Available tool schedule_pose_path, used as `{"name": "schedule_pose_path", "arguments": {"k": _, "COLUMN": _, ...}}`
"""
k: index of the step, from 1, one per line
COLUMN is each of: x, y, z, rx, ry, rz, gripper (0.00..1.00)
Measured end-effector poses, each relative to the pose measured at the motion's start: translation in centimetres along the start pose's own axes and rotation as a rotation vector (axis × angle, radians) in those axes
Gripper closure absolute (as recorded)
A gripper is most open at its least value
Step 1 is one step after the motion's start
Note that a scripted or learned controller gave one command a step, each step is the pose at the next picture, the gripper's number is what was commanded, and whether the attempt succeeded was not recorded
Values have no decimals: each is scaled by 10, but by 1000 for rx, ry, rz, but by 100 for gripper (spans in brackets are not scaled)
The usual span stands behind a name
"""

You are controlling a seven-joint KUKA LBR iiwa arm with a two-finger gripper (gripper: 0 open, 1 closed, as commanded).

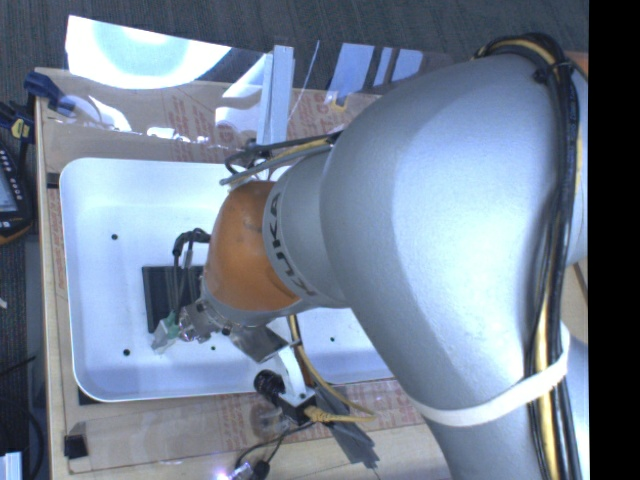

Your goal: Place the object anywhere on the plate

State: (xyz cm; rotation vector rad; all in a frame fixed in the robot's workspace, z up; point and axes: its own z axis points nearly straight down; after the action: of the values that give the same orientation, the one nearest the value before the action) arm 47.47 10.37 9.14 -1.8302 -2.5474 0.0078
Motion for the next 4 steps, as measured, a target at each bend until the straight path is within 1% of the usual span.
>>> {"name": "schedule_pose_path", "arguments": {"k": 1, "x": -15, "y": -4, "z": -100, "rx": -4, "ry": 0, "rz": 190, "gripper": 100}}
{"name": "schedule_pose_path", "arguments": {"k": 2, "x": 45, "y": 65, "z": -154, "rx": -3, "ry": 0, "rz": 170, "gripper": 100}}
{"name": "schedule_pose_path", "arguments": {"k": 3, "x": -56, "y": 16, "z": -151, "rx": 0, "ry": 1, "rz": 324, "gripper": 100}}
{"name": "schedule_pose_path", "arguments": {"k": 4, "x": 0, "y": 9, "z": -116, "rx": 1, "ry": 2, "rz": 683, "gripper": 100}}
